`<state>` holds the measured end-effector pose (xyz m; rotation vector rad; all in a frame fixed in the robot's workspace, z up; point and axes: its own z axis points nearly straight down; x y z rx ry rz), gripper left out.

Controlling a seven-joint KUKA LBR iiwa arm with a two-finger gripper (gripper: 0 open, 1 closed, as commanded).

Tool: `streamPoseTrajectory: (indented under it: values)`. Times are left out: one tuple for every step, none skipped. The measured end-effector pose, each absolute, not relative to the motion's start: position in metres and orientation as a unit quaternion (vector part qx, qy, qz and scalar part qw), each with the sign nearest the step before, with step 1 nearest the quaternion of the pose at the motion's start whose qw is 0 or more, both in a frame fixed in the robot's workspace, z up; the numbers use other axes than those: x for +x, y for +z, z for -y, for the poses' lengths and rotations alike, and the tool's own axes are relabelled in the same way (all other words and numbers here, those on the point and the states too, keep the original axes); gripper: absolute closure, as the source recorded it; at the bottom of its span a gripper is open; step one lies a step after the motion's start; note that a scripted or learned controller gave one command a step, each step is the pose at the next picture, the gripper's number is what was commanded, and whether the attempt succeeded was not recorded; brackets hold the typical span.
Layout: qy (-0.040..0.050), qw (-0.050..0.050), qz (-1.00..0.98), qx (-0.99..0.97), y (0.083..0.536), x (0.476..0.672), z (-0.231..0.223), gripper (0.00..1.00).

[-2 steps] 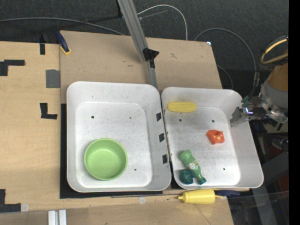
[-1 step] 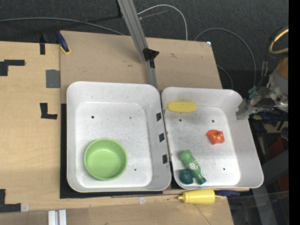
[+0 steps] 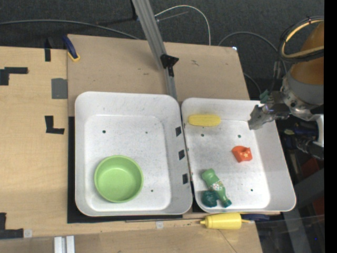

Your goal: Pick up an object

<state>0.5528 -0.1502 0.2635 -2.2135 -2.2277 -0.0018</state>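
A yellow bottle (image 3: 224, 221) lay on the bench by the right bin's (image 3: 279, 157) front edge. The gripper (image 3: 258, 117) hovered over the bin's far right rim. The small orange block (image 3: 241, 153), mid-right inside, looked light and stiff; grasp its flat sides.

Left bin (image 3: 84, 141): white, plastic-looking, smooth with a faint sheen and fine dark speckling.
Right bin (image 3: 274, 157): same white speckled finish.
Green bowl (image 3: 119, 178), at 7 o'clock in the left bin: smooth, matt plastic look.
Yellow corn-shaped piece (image 3: 204, 120), at 11 o'clock in the right bin: slightly glossy plastic look.
Orange block (image 3: 242, 153): matt.
Green bottle (image 3: 216, 187), at 6 o'clock: smooth, printed with pale markings.
Yellow item (image 3: 222, 221), on the bench edge: glossy plastic look.
Bench (image 3: 31, 141): light wood grain, matt, with black tape marks.
Slanted pole (image 3: 150, 25), at 12 o'clock: brushed grey metal.
Gripper (image 3: 259, 116): dull grey metal.
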Motion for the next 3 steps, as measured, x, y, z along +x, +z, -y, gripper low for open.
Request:
streamPoseTrajectory:
  values:
    - [0.0004, 0.001, 0.709, -0.705, 0.246, 0.571, 0.101, 1.00]
    - [-0.0004, 0.001, 0.710, -0.705, 0.252, 0.590, 0.052, 1.00]
    - [0.0003, 0.001, 0.709, -0.705, 0.247, 0.601, 0.006, 1.00]
